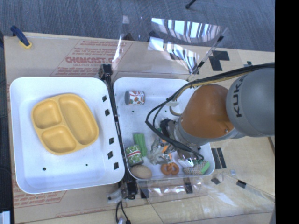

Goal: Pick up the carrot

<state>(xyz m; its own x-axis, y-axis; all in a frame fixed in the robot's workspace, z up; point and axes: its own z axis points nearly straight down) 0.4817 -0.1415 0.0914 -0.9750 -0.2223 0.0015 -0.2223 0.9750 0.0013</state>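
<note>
My gripper [164,151] is down in the right bin [154,85], low in its front half, with the grey and orange wrist above it covering much of the bin's right side. A small orange piece that looks like the carrot [166,148] peeks out right at the gripper's tip, mostly hidden by it. I cannot tell whether the carrot is touched or merely beside the tip.
Around the gripper lie a green stick [139,143], a small green-and-red can [134,155], a beige egg-shaped item [141,171], a brown pretzel [170,168] and a green-ended brush [198,168]. A tin [134,97] lies at the bin's back. The left bin [28,171] holds a yellow divided plate [79,120].
</note>
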